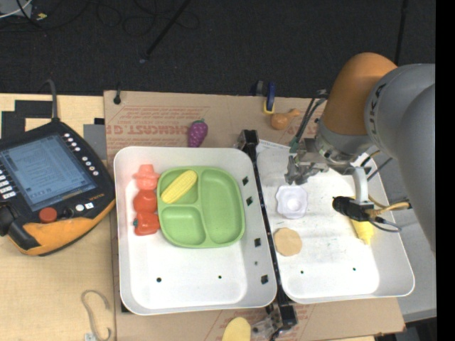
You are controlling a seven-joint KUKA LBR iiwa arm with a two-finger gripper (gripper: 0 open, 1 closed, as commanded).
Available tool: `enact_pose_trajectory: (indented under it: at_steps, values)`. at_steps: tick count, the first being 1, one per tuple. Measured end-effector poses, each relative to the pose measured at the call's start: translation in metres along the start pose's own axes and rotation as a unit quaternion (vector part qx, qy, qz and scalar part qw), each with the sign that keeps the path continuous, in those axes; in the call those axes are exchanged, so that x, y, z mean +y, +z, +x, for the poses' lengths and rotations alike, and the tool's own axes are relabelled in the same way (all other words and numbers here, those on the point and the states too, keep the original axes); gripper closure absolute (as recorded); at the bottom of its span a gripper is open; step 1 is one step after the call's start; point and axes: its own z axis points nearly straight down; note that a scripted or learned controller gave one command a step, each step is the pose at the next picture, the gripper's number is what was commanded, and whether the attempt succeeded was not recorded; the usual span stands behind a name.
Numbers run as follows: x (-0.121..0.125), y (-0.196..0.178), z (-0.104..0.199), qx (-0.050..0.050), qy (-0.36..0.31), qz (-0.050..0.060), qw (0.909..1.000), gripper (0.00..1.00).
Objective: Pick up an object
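Looking down on the surface (64,275), I see the right bin (341,279) with much free floor along its near edge and in its near right corner, while the arm (398,119) covers its far right corner. The left bin (185,283) is also free along its near edge. Its far half is taken by a green divided plate (213,215), with a yellow corn cob (178,185) in the far left compartment and red toy pieces (146,212) between the plate and the left wall.

The cardboard (227,116) under the bins carries red print that stands upside down for me. I think it reads "CHEMCAST"; the rest is too small.

The small clear cup (291,202) lies in the right bin, near its left wall and toward the far edge, just under the jaws. I cannot tell if they touch it, or if the jaws are open or closed. A tan disc (288,241) lies near the cup, on its near side and apart from it. A yellow thing (364,231) lies toward the right wall.
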Motion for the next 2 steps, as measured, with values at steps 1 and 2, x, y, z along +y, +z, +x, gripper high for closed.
enact_pose_trajectory:
  at_steps: [1, 2]
  values:
    - [-0.004, -0.061, -0.007, 0.000, 0.002, 0.000, 1.0000, 1.00]
    - [-0.004, -0.084, -0.009, 0.000, 0.001, 0.001, 1.0000, 1.00]
